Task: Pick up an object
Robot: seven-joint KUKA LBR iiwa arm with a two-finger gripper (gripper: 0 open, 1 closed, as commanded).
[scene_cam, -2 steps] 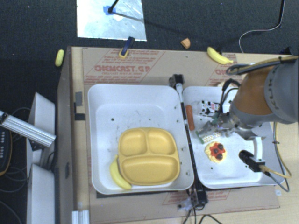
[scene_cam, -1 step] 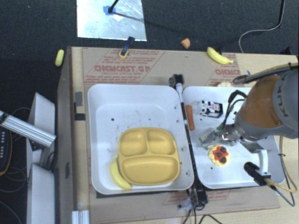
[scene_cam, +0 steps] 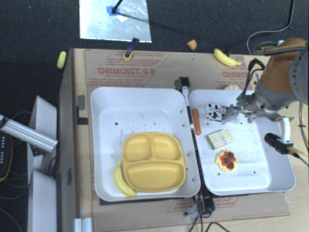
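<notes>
My gripper point(scene_cam: 236, 111) hangs over the back of the right bin point(scene_cam: 277, 178), reaching in from the right. Just left of it lies a small black-and-white object point(scene_cam: 214, 111), close to the gripper tip; whether they touch I cannot tell. A green-and-white checked block point(scene_cam: 219, 138) lies in the middle of that bin. A small round toy pizza point(scene_cam: 227, 161) with red and dark toppings rests nearer the front. An orange stick-shaped toy point(scene_cam: 196, 122) lies along the bin's left wall.
The left bin point(scene_cam: 104, 129) holds a yellow divided plate point(scene_cam: 153, 161) and a yellow banana point(scene_cam: 121, 180) by its front-left side. Another banana point(scene_cam: 225, 57) and a small orange piece point(scene_cam: 192, 44) lie behind the bins. A cream object point(scene_cam: 233, 86) sits behind the right bin.
</notes>
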